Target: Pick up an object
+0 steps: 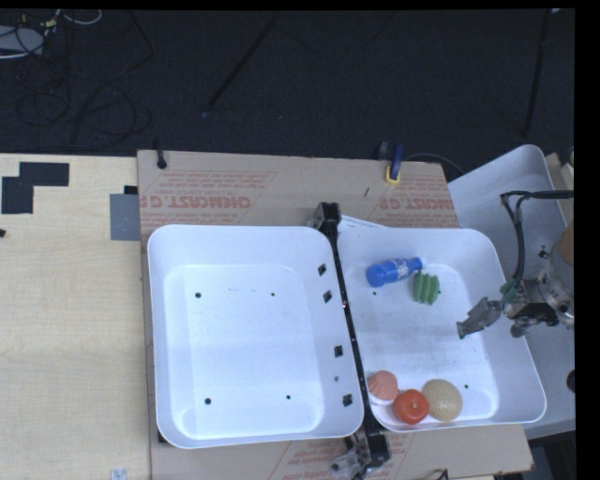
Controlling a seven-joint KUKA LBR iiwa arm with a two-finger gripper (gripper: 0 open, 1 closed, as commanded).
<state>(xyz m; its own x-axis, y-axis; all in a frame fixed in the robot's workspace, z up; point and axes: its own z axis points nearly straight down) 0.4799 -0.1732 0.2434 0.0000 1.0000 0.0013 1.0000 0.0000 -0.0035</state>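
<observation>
**White bins, nothing lifted yet**

Pale wood bench (66, 309) lies left, beside the bare left bin (239, 246). The right bin (511, 375) holds a blue bottle (393, 271), green piece (427, 287), pink shell (382, 384), red ball (411, 406) and tan ball (442, 398). The gripper (506, 317) hangs at its right wall, grasping nothing; its spread I cannot tell. Dark floor lies behind.

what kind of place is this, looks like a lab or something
Most likely a robotics lab test bench: two white bins on a cardboard sheet, a gripper at the right bin, and loose cables on the dark floor.
</observation>
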